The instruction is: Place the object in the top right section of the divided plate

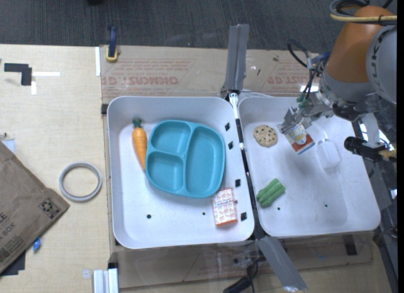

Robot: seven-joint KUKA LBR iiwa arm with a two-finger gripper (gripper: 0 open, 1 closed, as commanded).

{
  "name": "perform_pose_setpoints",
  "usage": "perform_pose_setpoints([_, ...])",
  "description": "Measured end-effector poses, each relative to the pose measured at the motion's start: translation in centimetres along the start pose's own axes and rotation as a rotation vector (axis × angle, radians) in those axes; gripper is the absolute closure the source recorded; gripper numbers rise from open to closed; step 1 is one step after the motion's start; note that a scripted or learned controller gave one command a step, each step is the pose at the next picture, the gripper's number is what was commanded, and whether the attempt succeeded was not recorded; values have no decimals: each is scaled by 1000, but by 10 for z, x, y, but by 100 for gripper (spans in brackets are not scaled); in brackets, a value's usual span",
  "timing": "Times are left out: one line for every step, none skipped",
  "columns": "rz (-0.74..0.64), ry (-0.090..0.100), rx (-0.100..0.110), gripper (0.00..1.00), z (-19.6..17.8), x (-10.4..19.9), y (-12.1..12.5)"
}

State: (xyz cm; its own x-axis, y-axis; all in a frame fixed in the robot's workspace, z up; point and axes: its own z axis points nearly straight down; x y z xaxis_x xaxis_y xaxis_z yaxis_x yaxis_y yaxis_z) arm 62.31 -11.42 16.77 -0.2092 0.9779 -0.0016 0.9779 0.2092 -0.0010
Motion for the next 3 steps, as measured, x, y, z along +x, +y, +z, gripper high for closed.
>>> perform_pose_setpoints([-1, 0, 1, 100, -111, 39, -50])
perform_pose_setpoints([-332, 1, 0, 100, -98, 48, -27])
perform_pose_setpoints([-332, -1, 0, 100, -106, 48, -27])
